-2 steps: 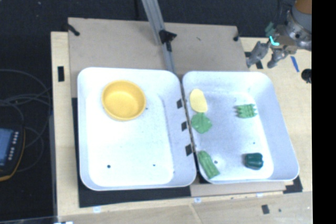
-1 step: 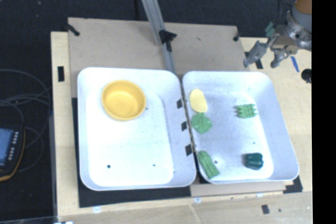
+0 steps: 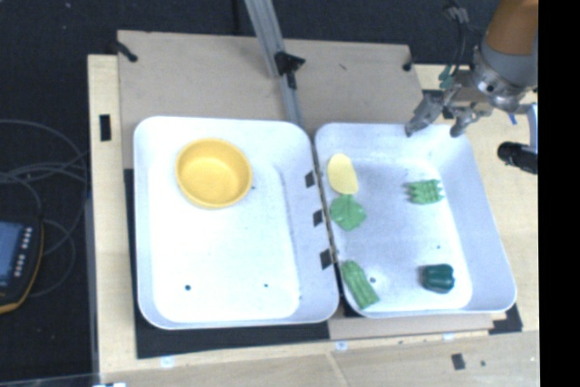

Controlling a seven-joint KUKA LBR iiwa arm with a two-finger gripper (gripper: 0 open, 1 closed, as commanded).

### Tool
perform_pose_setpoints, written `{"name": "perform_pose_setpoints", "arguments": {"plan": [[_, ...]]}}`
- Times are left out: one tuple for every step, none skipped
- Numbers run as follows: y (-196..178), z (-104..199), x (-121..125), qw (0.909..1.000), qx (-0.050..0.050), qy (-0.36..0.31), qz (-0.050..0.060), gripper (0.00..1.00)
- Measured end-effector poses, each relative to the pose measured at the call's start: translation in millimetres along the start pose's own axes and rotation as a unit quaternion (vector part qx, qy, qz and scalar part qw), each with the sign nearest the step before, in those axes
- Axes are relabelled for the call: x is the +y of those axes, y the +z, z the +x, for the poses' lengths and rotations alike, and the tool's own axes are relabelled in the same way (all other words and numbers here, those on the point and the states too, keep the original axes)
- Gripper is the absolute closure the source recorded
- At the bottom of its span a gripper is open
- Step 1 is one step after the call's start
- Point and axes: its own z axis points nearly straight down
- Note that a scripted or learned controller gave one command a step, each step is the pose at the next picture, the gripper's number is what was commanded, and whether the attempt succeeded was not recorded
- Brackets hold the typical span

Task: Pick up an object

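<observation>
1. While several small items lie in the right white bin (image 3: 485, 222), nothing sits between the fingers of the two-finger gripper (image 3: 438, 126), which are spread apart over that bin's far rim.
2. Nearest it: ridged light-green piece (image 3: 423, 191).
3. Further: pale yellow oval (image 3: 342, 173), green leaf (image 3: 348, 213), green strip (image 3: 360, 283), dark green block (image 3: 438, 277).
4. Left white bin (image 3: 163, 195): round yellow bowl (image 3: 213, 172).

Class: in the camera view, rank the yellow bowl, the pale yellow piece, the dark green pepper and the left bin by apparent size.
1. left bin
2. yellow bowl
3. pale yellow piece and dark green pepper: too alike to rank.
</observation>
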Motion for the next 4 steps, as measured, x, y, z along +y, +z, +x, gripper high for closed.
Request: {"name": "perform_pose_setpoints", "arguments": {"plan": [[45.0, -4.5, -6.5, 1.0000, 0.000, 0.000, -0.001, 0.00], [102.4, 2.5, -2.4, 1.0000, 0.000, 0.000, 0.000, 0.00], [88.1, 1.5, -0.9, 1.0000, -0.001, 0.000, -0.003, 1.00], [41.9, 5.8, -5.6, 1.0000, -0.001, 0.000, -0.005, 1.00]]}}
